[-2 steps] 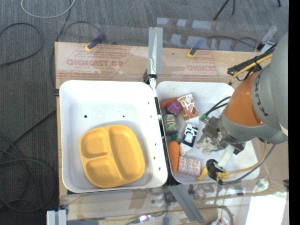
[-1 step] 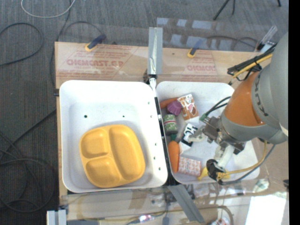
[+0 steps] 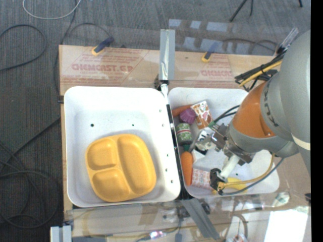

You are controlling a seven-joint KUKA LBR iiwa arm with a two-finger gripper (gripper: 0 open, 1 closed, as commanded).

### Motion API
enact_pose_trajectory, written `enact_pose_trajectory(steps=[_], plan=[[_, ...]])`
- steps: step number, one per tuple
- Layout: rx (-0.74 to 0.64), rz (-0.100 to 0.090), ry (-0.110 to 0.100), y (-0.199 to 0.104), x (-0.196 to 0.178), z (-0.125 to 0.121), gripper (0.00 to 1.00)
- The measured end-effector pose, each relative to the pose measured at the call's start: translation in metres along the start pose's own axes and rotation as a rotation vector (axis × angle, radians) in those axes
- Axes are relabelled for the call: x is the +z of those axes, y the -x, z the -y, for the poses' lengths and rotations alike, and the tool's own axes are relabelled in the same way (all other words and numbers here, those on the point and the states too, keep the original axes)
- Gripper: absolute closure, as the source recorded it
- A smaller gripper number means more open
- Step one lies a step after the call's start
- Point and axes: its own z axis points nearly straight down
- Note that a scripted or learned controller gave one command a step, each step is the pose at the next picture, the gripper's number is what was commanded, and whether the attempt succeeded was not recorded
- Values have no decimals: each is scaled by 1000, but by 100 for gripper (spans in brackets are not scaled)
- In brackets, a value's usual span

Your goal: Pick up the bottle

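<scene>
— What's on the bench (image 3: 108, 69)?
— Two white bins. The right bin (image 3: 262, 184) sits under the gripper (image 3: 204, 141); the left bin (image 3: 75, 135) lies beside it, touching it.

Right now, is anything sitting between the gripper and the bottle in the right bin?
Nothing visible does. The gripper is close beside the bottle, which lies along the bin's left wall. A carrot and a purple item crowd the bottle's two ends.
</scene>
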Motion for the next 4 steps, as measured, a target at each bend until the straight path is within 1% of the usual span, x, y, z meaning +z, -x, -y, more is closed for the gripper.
enact_pose_trajectory(steps=[1,2,3,4], plan=[[188,-12,4,31,1,-36,0],[305,3,32,16,1,-18,0],[22,-13,-5,81,0,-80,0],[17,-19,9,77,-15,-84,100]])
